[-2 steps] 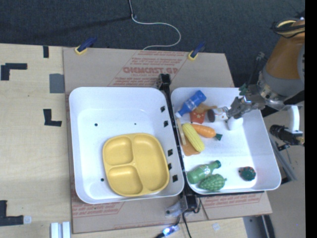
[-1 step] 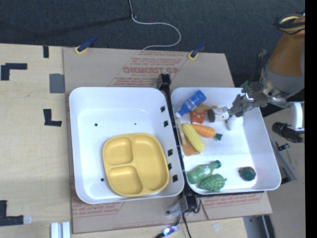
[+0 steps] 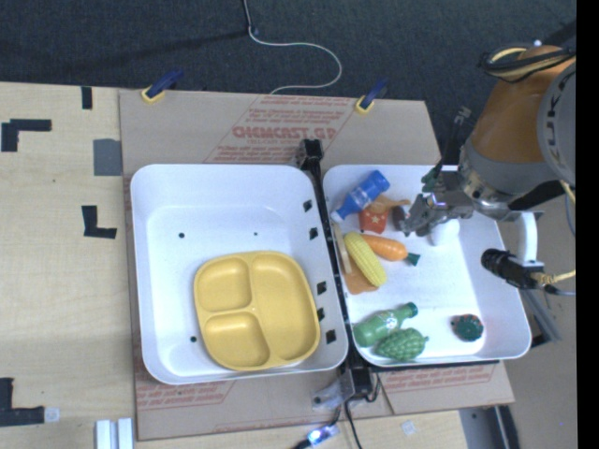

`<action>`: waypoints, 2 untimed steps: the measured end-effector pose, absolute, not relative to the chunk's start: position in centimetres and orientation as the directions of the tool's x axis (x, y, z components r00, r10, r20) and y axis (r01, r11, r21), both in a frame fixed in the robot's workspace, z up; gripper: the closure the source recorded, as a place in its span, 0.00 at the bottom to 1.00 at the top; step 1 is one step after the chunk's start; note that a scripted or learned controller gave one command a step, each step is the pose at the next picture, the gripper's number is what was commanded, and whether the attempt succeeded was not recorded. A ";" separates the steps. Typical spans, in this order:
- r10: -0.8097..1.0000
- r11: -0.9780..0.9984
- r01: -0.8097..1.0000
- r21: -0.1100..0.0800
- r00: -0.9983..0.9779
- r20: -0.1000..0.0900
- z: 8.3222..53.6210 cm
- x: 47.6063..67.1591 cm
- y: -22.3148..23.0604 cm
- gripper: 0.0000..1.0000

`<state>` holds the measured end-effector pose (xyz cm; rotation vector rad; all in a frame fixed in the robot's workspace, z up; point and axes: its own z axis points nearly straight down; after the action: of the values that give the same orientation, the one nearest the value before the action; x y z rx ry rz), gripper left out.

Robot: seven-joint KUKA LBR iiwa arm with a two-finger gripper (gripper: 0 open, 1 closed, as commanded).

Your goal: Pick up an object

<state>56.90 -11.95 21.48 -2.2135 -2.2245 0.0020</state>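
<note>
The gripper [image 3: 418, 217] hangs low over the right bin [image 3: 496, 293], but whether its dark fingers are spread or closed cannot be told. Nothing shows between them. A red toy [image 3: 373, 220] and the carrot [image 3: 385, 247] lie just beside them, toward the left bin [image 3: 164, 251].

Right bin [image 3: 505, 293]: toys crowd its left wall and near edge; its middle and right lie bare. Yellow divided plate [image 3: 255, 309] fills left bin's [image 3: 168, 204] near half.

— Bins?
— Left bin [image 3: 168, 204], right bin [image 3: 487, 297]: smooth white plastic, slightly glossy.
— Tray?
— Yellow divided tray [image 3: 255, 309]: smooth matt plastic.
— Beneath?
— Cardboard sheet [image 3: 271, 129], matt; table [image 3: 56, 279], pale wood.
</note>
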 end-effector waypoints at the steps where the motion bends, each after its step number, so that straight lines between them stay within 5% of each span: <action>1: 1.000 0.005 1.000 -0.003 -0.005 0.001 21.3 55.3 -7.0 1.00; 2: 1.000 0.003 1.000 0.000 -0.003 0.001 23.2 56.2 -6.0 1.00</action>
<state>56.22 -6.02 23.20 -2.2178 -2.2248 -0.0008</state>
